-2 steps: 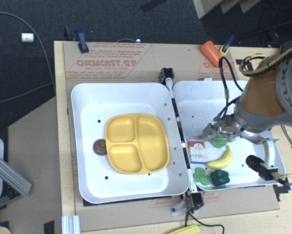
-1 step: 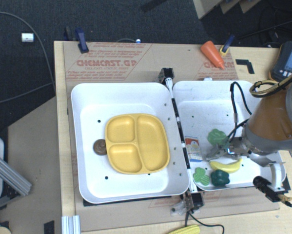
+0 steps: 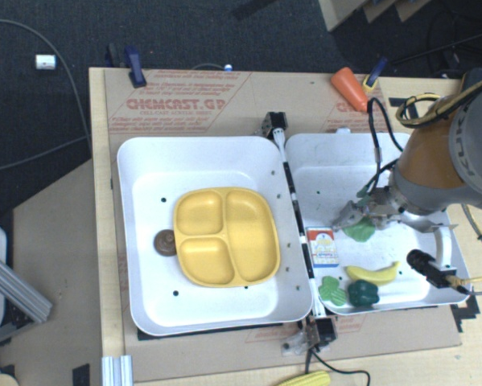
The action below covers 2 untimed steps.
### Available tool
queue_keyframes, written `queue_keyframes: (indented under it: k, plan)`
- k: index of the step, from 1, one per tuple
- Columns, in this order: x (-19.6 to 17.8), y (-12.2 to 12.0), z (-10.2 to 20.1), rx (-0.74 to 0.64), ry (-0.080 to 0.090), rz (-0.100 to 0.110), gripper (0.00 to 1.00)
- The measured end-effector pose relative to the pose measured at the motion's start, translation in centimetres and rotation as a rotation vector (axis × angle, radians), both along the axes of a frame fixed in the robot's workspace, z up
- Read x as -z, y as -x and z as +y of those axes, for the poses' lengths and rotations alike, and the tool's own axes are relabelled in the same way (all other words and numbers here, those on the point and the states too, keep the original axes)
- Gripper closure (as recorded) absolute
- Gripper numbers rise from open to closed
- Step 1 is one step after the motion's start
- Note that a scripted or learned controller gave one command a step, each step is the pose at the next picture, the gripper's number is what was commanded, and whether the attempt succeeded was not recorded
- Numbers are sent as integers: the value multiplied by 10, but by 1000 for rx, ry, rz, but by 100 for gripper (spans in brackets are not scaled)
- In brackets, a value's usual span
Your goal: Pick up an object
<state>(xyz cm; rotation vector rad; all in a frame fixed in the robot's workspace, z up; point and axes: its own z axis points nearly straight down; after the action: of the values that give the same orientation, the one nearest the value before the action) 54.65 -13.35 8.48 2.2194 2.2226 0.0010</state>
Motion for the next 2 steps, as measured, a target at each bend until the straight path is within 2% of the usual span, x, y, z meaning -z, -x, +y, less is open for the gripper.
queue_keyframes:
  k: [1, 2]
  plan:
    - [-42, -15, -66, 2, 3, -2, 0]
    - [-7, -6, 32, -1, -3, 3, 0]
